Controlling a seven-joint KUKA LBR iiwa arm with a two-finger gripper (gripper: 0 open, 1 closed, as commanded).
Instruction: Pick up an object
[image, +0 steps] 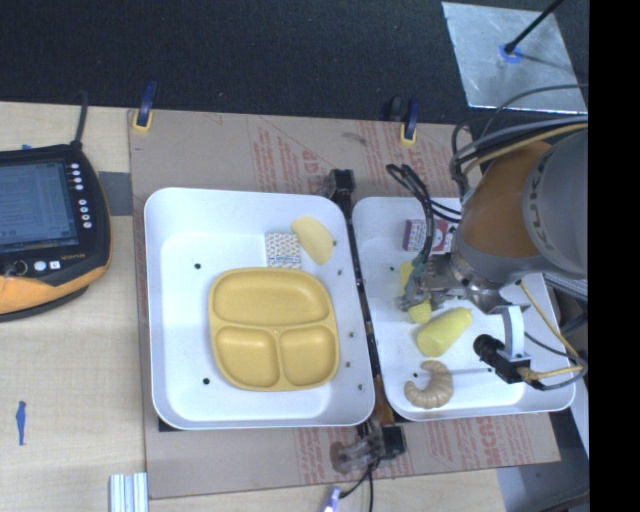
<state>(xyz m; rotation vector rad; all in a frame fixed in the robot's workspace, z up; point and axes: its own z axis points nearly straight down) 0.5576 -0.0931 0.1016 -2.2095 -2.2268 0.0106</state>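
Camera view, looking down on both bins: we see the gripper (420, 290) low in the right-hand shallow white bin (385, 300), just beside a pale yellow rounded plastic piece (443, 331); a tan curled croissant-shaped toy (430, 385) lies nearer the front wall. We cannot tell its grasp. We judge the reach under way; closing and lifting come next
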